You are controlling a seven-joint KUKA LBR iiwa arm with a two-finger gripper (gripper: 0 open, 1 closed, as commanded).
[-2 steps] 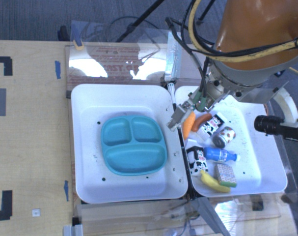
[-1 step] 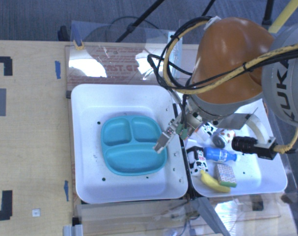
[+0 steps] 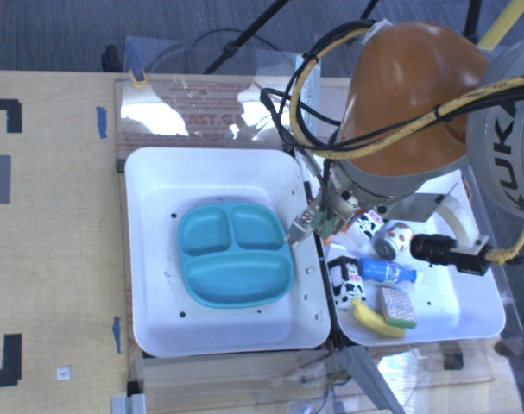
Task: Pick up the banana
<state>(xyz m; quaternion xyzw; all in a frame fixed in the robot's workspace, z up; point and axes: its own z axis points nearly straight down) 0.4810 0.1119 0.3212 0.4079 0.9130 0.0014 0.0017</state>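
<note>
While banana [image 3: 375, 321] lies diagonal — upper-left to lower-right — in right bin [image 3: 477, 313], fingers [image 3: 306, 225] state unclear.

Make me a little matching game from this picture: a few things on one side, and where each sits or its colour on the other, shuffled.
Things:
1. banana
2. divided plate
3. small bottle
4. arm's wide band

Descriptions:
A. orange-brown, above the right bin
B. yellow, near the right bin's front edge
C. light blue, in the left bin
D. blue, in the right bin, behind the banana

Pairs: 1-B, 2-C, 3-D, 4-A
</note>
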